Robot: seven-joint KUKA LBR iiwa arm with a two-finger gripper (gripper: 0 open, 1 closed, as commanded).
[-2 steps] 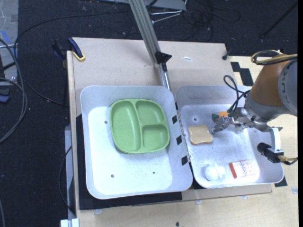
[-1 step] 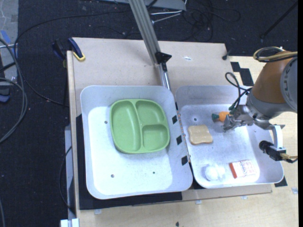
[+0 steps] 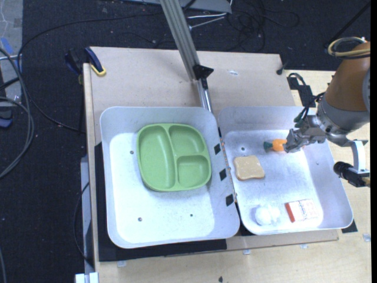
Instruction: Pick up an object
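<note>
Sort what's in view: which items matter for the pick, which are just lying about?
In play:
- gripper, low in the right bin
- small orange object, right beside the gripper
- toast slice
- white round item
- small red and white carton

Lying about:
- green divided plate in the left bin
- blue and yellow clamp on the bench corner
- metal pole

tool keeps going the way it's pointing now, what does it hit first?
Most likely the small orange object, lying just past the tool tip toward the view's left in the right bin. They look almost touching, but one slanted view leaves the height gap unclear.
</note>
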